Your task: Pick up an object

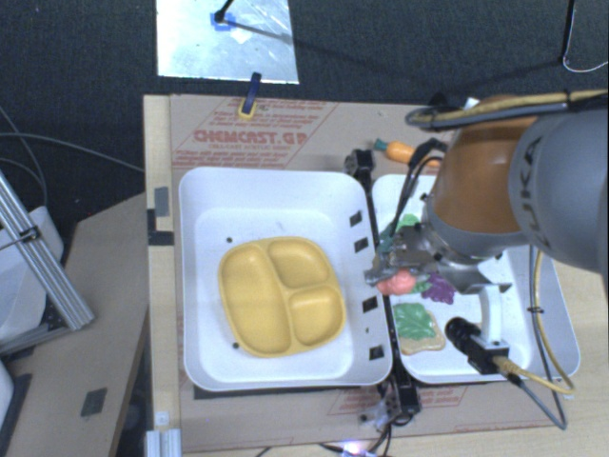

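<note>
Over the right bin (561, 343), on cardboard (285, 133) above dark floor (76, 65), the end effector (385, 272) hangs, grip unclear.

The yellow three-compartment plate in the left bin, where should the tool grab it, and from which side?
Probably the rim of the yellow three-compartment plastic plate, from straight above: it lies flat, open side up, and looks too wide to span. Pinch its edge on the view's left, where bare floor of the left white bin leaves room.
</note>
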